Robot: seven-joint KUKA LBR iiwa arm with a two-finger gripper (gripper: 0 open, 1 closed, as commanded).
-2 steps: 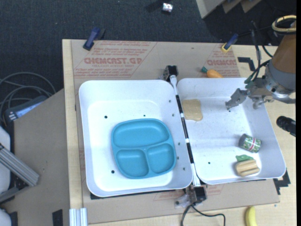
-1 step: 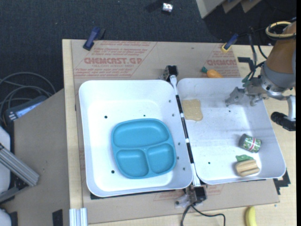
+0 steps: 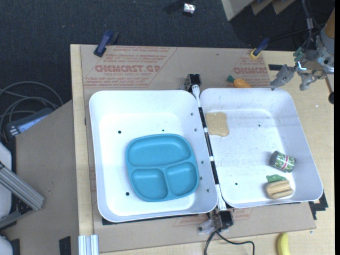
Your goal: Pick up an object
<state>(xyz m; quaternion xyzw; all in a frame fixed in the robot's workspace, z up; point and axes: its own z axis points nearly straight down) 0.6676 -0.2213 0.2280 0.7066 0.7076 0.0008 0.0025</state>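
Divided plate [image 3: 161, 166] sat in left bin [image 3: 106, 110]. Right bin [image 3: 297, 121] held flat slab [image 3: 217, 124] at its left wall, can [image 3: 282, 161] near right wall, bun [image 3: 279, 188] just in front of can.

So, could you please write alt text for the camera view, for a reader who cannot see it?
Two white bins sit side by side on a bench: the left bin holds a blue tray, and the right bin holds a tan slice, a green can and a hot dog. The gripper hovers outside the right bin's far corner, holding nothing.
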